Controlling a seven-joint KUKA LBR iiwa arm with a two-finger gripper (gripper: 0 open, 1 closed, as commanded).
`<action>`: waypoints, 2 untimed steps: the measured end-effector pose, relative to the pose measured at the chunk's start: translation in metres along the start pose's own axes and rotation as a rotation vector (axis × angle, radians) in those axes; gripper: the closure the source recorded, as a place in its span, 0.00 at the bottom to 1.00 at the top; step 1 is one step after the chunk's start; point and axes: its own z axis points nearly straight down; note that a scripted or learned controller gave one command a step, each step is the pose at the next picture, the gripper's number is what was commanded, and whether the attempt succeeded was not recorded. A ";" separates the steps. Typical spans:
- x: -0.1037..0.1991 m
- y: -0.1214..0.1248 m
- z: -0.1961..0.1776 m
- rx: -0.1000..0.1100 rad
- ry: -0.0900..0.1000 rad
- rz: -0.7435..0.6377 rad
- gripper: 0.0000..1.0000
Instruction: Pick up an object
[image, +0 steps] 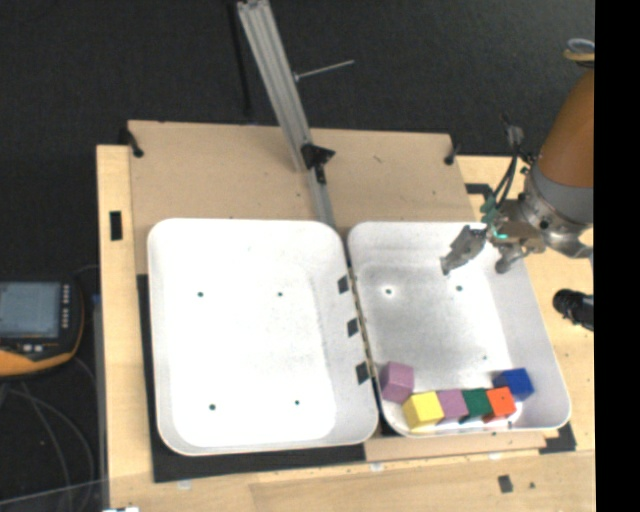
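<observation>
Small blocks (452, 402) (6, mixed colours) are being kept along the right bin's (430, 250) near wall. Well apart, the jaws (480, 250) are being held released, grasping nothing, above its far side.

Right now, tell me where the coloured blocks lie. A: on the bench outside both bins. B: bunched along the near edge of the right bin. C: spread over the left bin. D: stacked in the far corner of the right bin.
B: the purple block, yellow block and blue block sit with the rest in a row against the near wall of the right bin.
</observation>
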 end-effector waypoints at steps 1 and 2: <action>-0.001 0.001 -0.011 -0.003 0.000 0.001 1.00; 0.100 0.009 0.055 0.005 0.003 -0.006 1.00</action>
